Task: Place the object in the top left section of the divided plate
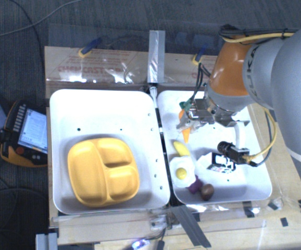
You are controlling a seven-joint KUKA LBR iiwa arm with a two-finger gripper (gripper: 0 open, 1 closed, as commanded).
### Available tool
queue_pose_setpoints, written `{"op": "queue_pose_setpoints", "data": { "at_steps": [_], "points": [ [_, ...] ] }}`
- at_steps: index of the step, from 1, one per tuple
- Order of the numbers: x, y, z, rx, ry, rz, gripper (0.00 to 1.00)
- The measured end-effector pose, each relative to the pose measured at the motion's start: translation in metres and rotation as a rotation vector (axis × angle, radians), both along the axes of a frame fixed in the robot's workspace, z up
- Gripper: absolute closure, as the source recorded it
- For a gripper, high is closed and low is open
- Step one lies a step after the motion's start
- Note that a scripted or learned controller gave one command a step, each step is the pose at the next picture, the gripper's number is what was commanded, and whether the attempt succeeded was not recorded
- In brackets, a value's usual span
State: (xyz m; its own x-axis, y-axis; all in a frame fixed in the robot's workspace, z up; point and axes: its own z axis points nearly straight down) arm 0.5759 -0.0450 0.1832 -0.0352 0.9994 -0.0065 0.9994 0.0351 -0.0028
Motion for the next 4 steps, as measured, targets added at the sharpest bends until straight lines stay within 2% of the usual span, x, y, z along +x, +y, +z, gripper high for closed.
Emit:
{"op": "queue_pose_setpoints", "data": {
  "at_steps": [1, 2, 3, 4],
  "points": [
    [0.038, 0.062, -0.001, 0.003, 0.001, 0.063, 1.0],
    [0.0, 0.14, -0.001, 0.005, 0.002, 0.137, 1.0],
    [0.001, 0.189, -0.059, 0.004, -0.001, 0.148, 1.0],
    [0.0, 0.188, -0.061, 0.003, 0.001, 0.148, 0.0]
  ]
}}
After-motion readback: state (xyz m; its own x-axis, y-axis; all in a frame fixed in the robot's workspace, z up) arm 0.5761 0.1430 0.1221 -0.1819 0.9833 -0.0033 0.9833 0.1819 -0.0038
